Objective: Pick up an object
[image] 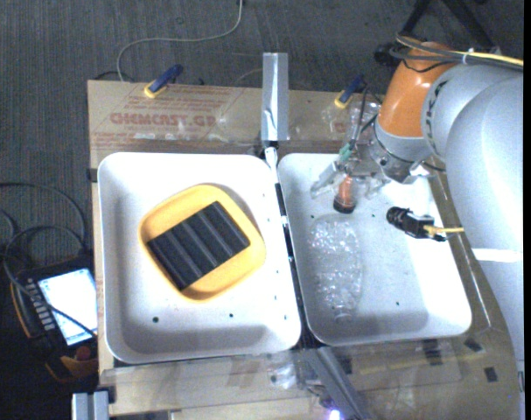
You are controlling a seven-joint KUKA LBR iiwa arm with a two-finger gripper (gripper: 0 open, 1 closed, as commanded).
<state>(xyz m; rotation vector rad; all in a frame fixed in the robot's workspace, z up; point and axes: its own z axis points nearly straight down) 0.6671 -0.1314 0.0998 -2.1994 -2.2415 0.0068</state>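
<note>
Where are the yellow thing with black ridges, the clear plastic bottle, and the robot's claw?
yellow pad [204,241]: camera view, black ridged middle.
clear bottle [336,265]: camera view, crinkled body.
gripper [352,175]: camera view, fingertips.

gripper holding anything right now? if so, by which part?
Cannot tell. The gripper sits over the neck end of the clear plastic bottle in the right bin, near its orange cap; no grasp is visible.

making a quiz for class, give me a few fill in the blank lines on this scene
The yellow tray lies in the ___ bin.
The clear bottle lies in the ___ bin.
The tool hangs over the ___ bin.
The black ridged insert sits on the ___ tray.

Missing words: left; right; right; yellow
</note>
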